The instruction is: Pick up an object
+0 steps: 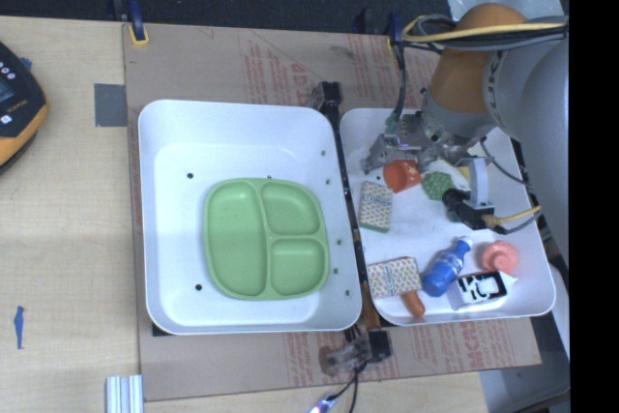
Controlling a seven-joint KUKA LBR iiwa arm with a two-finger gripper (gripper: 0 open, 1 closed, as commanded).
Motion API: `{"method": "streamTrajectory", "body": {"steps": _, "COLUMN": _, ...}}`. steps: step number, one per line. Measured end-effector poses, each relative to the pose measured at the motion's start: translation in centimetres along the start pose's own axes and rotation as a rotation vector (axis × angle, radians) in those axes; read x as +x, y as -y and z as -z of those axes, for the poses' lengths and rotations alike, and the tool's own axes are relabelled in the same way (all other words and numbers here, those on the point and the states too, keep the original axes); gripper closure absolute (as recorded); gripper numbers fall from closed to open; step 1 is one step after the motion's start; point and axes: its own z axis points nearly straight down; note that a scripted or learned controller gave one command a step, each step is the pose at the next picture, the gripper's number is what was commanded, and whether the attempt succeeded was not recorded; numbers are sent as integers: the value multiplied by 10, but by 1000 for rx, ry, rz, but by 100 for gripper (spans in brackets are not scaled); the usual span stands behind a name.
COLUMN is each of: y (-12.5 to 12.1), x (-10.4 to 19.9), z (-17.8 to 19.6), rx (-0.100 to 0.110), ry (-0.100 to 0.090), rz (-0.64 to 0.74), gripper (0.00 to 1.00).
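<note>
From my camera view, the right bin is crowded. A patterned, cushion-like packet lies near its left wall, and a second packet of the same print sits lower down, with a small orange piece just below it. A blue bottle lies tilted near the middle, a pink round-topped thing is to its right, and a black-and-white card is between them, towards the front rim. A green knobbly lump sits close under the wrist. The left bin holds a pale green divided plate with a smooth matte surface and three compartments. Both bins rest on a brown cardboard sheet.

The gripper hangs over the upper left part of the right bin. Its metal parts crowd together there, so I cannot tell whether the pincer is spread or pressed together. The red-orange object, rounded and glossy, lies in that bin just at the gripper's lower edge. It is beside the green lump and just above the first packet. I cannot tell whether the gripper touches it.
</note>
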Motion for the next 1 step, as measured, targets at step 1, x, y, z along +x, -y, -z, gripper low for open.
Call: {"method": "streamTrajectory", "body": {"steps": 1, "y": -17, "x": -8, "z": 1, "rx": -3, "ry": 0, "rz": 1, "gripper": 0}}
